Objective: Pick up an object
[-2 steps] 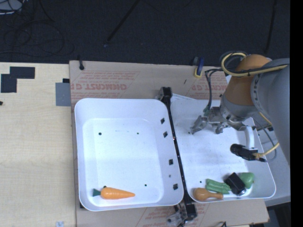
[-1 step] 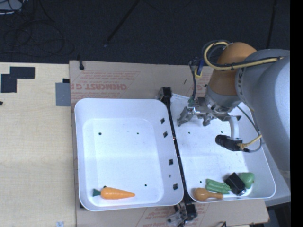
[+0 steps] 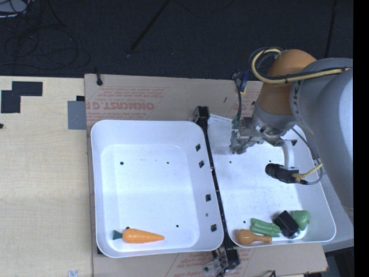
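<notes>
Oddly, cardboard (image 3: 144, 100) print reads mirrored, illegible; whether hand (image 3: 239, 146) grips anything, cannot tell.

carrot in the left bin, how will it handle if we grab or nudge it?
The carrot looks like a smooth moulded toy, so probably stiff, light and somewhat slippery. Its round, tapered body lies on its side, so a nudge would likely roll it in an arc. It sits near the left bin's front wall, which may crowd a grasp.

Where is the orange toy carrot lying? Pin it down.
The orange toy carrot lies in the left white bin, near its front-left corner in the camera view, close to the front wall and far from the gripper over the right white bin.
</notes>
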Tool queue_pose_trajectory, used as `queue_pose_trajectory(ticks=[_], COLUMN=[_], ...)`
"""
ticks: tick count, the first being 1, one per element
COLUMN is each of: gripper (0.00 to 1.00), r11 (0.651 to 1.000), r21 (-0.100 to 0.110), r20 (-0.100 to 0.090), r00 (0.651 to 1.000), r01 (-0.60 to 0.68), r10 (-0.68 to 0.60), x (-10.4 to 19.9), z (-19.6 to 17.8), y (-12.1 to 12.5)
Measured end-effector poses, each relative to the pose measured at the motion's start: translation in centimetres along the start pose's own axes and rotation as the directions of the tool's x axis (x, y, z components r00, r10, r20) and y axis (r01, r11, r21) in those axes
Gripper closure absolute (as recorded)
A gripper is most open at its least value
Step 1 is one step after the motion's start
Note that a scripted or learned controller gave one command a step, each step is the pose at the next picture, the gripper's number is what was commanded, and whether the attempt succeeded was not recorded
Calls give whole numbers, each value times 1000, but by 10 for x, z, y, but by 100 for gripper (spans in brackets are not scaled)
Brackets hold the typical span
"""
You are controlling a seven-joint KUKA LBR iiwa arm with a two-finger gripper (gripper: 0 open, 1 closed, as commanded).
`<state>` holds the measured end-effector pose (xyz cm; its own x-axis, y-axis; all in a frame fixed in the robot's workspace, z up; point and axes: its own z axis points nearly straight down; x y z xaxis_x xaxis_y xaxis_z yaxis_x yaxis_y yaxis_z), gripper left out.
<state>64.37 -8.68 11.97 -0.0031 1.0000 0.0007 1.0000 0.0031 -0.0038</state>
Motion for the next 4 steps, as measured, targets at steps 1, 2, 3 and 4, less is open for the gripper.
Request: queue_pose_trajectory(ticks=[1,2,3,4], gripper=[0,0,0,0], r11=[1000,1000,1000,1000], r21=[0,-5,-1,-18], r20=[0,0,1,4], r00=[1000,1000,1000,1000], r01=[1,1,-2,-5], r10=[-1,-1,2,6], x=[0,58,60,22], z=[0,-71,-68,-213], y=[0,0,0,1])
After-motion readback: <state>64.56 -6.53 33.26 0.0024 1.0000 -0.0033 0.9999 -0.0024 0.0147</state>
